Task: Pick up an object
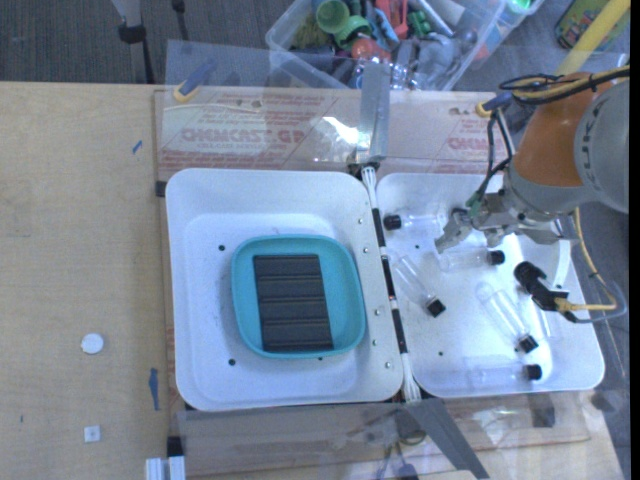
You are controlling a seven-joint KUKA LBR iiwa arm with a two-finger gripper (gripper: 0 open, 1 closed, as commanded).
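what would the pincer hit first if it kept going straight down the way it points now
Likely a clear tube with a black cap lying on the floor of the right bin, just under the pincer. Depth is hard to judge from this slanted view, so it might meet bare bin floor instead.

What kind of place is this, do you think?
Probably a robotics lab test bench: a robot arm reaches over two white bins, and a clear tub of toys sits behind.
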